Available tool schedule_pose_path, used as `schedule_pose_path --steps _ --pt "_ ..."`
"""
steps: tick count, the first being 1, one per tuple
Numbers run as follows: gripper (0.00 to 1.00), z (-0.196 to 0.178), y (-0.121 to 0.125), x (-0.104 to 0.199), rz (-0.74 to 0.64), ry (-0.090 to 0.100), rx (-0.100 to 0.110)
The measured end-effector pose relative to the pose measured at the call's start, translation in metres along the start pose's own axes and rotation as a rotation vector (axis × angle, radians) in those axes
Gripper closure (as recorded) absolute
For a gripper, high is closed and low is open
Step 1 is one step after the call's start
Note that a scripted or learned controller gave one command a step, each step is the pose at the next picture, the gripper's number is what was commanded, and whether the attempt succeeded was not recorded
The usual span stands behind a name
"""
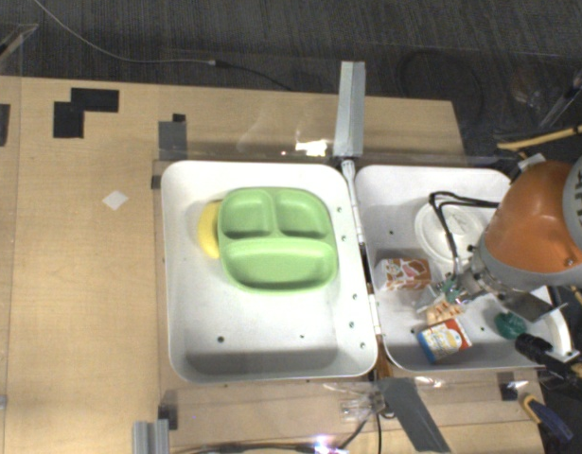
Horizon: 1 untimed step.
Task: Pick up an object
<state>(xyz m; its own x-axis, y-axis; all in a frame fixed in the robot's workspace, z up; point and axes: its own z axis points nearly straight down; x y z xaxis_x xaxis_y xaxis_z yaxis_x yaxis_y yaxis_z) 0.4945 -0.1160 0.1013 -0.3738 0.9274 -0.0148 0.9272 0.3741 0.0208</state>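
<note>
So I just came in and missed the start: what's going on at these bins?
A robot arm reaches from the right into the right bin, its gripper low among a few small packets, close to a snack packet and a small carton. Nothing is visibly held. The left bin holds a green divided tray lying over something yellow.

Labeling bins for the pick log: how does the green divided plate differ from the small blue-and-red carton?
The green divided plate lies in the left bin; the small blue-and-red carton lies in the right bin, beside the gripper.
The plate is much larger than the carton.
The plate is one plain green, with three compartments; the carton is printed in several colours.
Both rest on a bin floor, ungrasped.
</note>
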Motion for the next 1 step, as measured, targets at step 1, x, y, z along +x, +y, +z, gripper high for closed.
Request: schedule_pose_path --steps 1 --pt "1.0 -0.1148 0.03 0.0825 0.015 0.012 0.014"
